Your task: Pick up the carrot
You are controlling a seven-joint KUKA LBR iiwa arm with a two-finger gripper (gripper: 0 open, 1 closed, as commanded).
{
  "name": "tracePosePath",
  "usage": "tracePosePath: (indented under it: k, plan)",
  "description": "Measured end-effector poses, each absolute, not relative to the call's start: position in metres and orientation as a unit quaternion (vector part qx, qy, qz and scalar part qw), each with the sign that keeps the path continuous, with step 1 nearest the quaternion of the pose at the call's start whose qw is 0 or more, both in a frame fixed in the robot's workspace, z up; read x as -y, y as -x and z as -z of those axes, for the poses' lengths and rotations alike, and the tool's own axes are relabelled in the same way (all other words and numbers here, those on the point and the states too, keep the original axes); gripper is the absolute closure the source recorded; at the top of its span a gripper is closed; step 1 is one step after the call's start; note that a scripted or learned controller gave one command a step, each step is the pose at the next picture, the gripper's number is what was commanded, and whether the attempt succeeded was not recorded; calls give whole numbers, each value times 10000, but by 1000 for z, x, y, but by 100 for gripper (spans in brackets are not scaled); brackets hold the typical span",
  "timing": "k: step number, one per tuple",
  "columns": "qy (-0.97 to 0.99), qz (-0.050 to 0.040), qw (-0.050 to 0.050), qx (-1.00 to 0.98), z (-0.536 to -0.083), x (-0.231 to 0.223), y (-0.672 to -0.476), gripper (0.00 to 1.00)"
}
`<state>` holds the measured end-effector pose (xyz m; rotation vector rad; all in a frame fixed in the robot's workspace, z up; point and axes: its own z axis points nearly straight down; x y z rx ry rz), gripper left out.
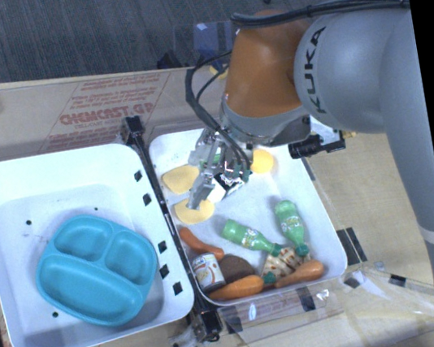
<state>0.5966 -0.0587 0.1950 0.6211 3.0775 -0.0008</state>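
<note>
Right now the gripper (216, 178) is hanging open and empty over the right bin's (317, 193) upper half, while the carrot (235, 289) is lying crosswise along the near wall below it.

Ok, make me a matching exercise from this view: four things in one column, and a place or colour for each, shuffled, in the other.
Things:
1. blue plastic divided tray
2. long orange carrot
3. two green plastic bottles
4. two-finger gripper

Places:
A. near edge of the right bin
B. above the flat yellow pieces at the right bin's far end
C. left bin
D. middle of the right bin, lying down

Pairs: 1-C, 2-A, 3-D, 4-B
</note>
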Motion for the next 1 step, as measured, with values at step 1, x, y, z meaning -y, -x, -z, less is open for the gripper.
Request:
tracePosePath:
  k: [1]
  plan:
    - [-802, 11, -40, -9968, -90, 90, -611, 0]
